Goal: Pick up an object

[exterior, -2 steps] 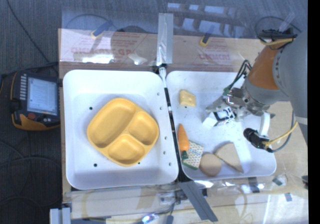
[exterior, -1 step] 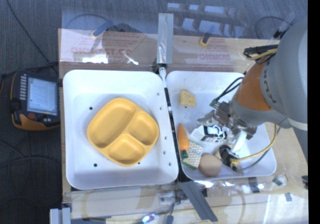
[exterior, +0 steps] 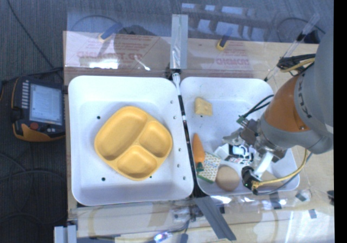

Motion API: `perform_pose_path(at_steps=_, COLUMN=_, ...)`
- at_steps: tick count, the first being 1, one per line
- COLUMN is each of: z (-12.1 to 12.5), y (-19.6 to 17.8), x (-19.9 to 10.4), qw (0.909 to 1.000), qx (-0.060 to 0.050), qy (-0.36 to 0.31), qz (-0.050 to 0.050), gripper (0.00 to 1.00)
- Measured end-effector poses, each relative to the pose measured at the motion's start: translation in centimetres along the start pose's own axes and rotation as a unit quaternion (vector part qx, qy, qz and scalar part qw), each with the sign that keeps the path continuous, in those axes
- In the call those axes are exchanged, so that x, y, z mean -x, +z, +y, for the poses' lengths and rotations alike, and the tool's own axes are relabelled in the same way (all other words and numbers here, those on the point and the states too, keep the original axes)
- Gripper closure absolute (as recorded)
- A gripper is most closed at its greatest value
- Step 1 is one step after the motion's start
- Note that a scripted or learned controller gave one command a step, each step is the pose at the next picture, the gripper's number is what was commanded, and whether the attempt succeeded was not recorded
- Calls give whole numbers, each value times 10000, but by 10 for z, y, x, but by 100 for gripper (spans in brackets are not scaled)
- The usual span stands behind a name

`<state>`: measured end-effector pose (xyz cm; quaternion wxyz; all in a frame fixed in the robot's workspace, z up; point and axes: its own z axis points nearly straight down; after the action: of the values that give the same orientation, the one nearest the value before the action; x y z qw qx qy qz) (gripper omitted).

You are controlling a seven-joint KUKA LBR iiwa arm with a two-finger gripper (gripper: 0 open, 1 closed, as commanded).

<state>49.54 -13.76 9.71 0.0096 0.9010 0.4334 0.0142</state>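
Note:
The right bin (exterior: 255,87) holds a pale yellow cheese-like wedge (exterior: 204,107) near its far left. An orange carrot (exterior: 198,147) lies along the left wall, and a tan egg-shaped ball (exterior: 227,178) rests near the front beside a green and white packet (exterior: 209,166). My gripper (exterior: 242,149) reaches down into the right half of this bin, just right of the carrot and above the ball. A small black and white item (exterior: 236,151) sits under it. The wrist hides the fingers.
In the left bin (exterior: 81,128) lies a yellow three-compartment plate (exterior: 133,141). An orange teach pendant (exterior: 37,109) rests on the floor at the left. A metal divider (exterior: 179,41) stands behind the bins. Cables (exterior: 276,181) trail from the wrist.

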Motion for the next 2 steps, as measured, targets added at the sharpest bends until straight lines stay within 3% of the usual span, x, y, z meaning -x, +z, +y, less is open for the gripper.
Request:
perform_pose_path(at_steps=1, z=119, y=6, x=-54, qw=9976, qx=-34, qy=685, qz=-48, gripper=0)
perform_pose_path(at_steps=2, z=118, y=-2, x=-53, qw=9977, qx=-39, qy=669, qz=-79, gripper=100)
